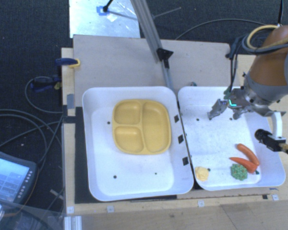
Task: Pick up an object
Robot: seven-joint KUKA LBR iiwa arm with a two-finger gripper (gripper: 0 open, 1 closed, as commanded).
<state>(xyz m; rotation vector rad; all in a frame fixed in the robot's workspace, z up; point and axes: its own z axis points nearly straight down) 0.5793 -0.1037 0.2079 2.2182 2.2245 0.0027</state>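
Four small food items sit near the front edge of the right bin [197, 99]: two orange carrots [246, 158] lying side by side at a slant, a green broccoli piece [238, 172] touching the lower carrot, and a pale yellow chunk [201, 173] off to the left near the bins' shared wall. The gripper [224, 109] hangs over the bin's rear half, well apart from all of them, its fingers slightly parted with nothing between. In the left bin [93, 143] lies a yellow divided plate [140, 126] with three compartments.
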